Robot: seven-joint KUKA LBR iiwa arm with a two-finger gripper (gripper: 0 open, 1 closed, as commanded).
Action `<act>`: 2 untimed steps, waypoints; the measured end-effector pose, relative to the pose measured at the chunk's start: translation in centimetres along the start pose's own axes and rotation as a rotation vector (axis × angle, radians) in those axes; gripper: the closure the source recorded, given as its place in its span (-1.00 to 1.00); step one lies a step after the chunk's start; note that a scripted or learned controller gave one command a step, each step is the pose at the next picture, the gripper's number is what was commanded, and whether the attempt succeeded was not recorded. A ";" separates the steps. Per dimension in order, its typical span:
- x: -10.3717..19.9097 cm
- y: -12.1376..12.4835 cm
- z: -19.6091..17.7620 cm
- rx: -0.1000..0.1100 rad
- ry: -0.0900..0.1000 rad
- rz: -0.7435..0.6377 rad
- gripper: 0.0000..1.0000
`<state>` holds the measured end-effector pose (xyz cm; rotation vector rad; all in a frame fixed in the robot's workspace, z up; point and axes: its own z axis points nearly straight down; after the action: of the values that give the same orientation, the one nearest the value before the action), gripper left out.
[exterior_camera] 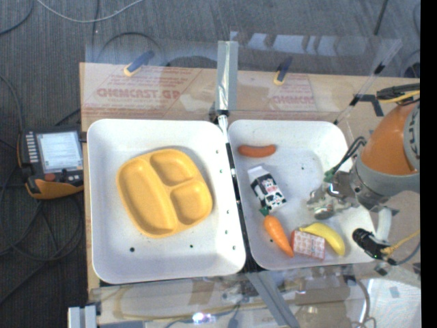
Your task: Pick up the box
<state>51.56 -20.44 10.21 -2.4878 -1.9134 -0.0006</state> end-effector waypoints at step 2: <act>0.1 -3.4 -0.3 0.007 -0.001 0.142 1.00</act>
<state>48.27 -19.47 10.51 -2.6132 -1.7299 0.0081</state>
